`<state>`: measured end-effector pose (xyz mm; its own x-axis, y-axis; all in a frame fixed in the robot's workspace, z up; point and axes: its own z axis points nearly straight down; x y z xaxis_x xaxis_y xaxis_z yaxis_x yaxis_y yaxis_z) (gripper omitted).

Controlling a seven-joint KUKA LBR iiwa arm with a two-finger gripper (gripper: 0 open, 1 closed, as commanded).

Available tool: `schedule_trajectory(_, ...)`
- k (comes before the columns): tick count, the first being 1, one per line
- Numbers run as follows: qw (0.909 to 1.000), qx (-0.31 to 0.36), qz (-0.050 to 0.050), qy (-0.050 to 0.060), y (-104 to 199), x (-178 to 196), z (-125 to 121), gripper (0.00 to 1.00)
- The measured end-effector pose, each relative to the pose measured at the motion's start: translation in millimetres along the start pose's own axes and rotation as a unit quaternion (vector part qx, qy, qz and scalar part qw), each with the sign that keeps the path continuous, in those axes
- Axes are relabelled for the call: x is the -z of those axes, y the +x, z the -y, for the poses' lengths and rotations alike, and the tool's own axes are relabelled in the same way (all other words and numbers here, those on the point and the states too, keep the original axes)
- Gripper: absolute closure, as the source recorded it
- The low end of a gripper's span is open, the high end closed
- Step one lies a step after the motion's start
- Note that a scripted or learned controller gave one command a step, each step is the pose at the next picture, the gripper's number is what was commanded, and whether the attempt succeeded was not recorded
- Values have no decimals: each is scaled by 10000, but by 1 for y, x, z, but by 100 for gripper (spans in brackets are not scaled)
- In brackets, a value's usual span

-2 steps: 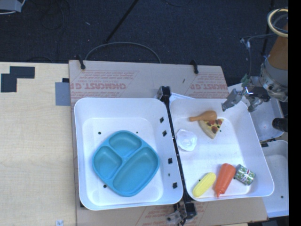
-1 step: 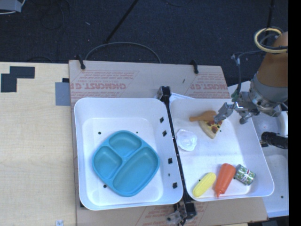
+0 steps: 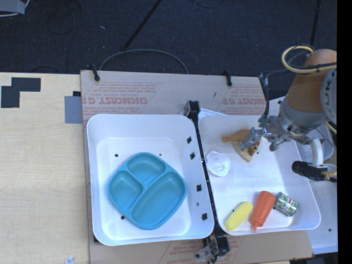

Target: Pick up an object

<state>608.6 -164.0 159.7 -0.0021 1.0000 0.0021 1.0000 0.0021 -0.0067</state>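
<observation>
Task looks approx halfway, judging by the scene: end effector [image 3: 254, 140] is down in the right bin [image 3: 308, 216], near its back edge, w/ fingers set either side of a tan wedge [image 3: 246, 150]. Wedge seems lightly pinched but is low, prob touching the bin floor, so no lift yet. An orange stick [image 3: 235, 137] lies just beside it, touching or nearly so; can't tell if it's part of the same item.

Left to do: firm the grip, raise clear.

Other stuff in that bin: white lump [image 3: 218, 163] by the divider, corn [image 3: 238, 215], orange bottle [image 3: 262, 209] and small can [image 3: 286, 203] along the front edge. Left bin [image 3: 104, 126] carries a blue plate [image 3: 147, 190].

End effector: narrow gap, closed onto the wedge as far as visible.
</observation>
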Motion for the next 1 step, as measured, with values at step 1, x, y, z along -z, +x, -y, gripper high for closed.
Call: schedule_trajectory(1, 10000, -10, 5, -1, -9, -56, 2, 0)
